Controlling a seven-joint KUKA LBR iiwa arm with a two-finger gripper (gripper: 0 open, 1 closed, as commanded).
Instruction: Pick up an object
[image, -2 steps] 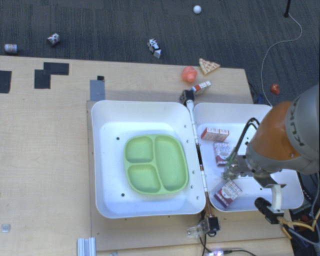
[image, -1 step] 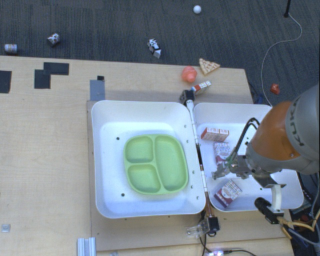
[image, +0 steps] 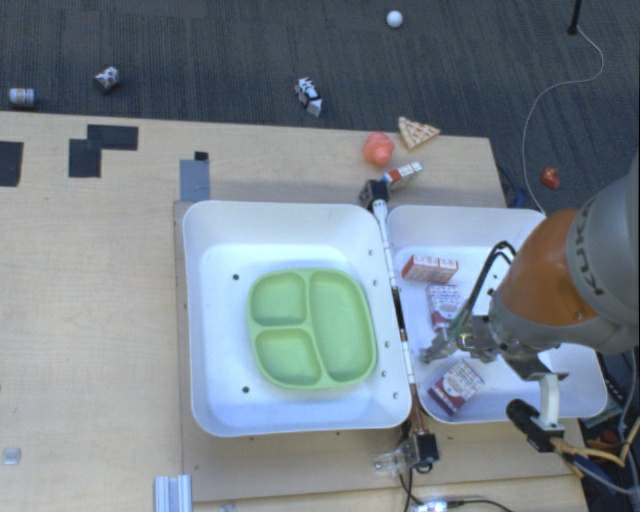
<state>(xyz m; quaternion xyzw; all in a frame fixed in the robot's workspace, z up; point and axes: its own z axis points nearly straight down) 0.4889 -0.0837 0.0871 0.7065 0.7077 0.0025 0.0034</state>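
Down in the right white bin (image: 590, 398), the metal two-finger gripper (image: 447, 347) hovered between small red-and-white packets (image: 455, 386); whether it grasped anything, I cannot tell.

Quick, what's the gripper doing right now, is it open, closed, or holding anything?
Gripper: over the right bin, among the small packets; open or closed cannot be told.

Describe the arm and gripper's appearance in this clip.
The arm is bulky and rounded, grey with a broad orange band above the wrist. A thin black cable loops beside it. The gripper is small, metallic grey.
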